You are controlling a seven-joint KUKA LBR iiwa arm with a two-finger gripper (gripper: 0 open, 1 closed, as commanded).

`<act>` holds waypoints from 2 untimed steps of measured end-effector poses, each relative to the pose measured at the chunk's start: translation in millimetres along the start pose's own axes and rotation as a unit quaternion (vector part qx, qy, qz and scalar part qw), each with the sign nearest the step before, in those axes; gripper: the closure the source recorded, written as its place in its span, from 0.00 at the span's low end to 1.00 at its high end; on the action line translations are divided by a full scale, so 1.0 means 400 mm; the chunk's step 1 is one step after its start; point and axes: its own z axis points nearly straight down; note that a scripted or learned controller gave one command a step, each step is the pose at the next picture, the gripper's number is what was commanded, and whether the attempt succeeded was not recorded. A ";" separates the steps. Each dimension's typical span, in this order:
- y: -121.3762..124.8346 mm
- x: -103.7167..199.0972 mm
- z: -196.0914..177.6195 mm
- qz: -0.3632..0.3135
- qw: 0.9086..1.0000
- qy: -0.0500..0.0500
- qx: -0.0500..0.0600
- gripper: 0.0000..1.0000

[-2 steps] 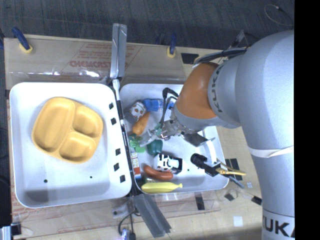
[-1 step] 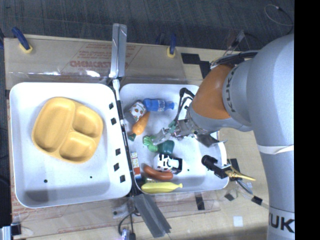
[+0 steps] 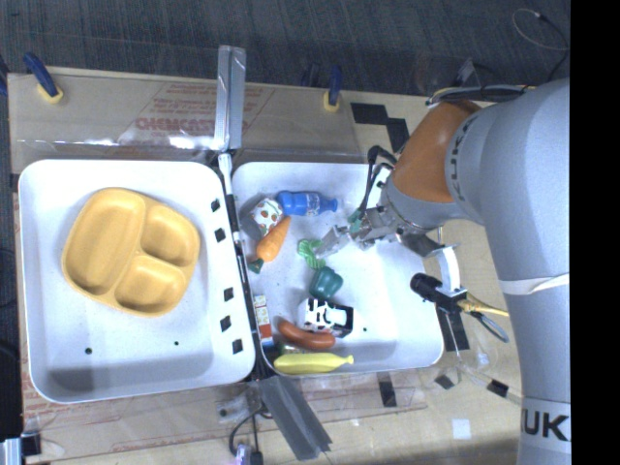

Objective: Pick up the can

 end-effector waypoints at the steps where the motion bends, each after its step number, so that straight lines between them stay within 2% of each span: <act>1: 0.001 0.088 0.003 -0.003 1.000 0.001 0.002 0.00; 2: 0.092 -0.061 0.001 0.003 1.000 0.000 0.000 0.00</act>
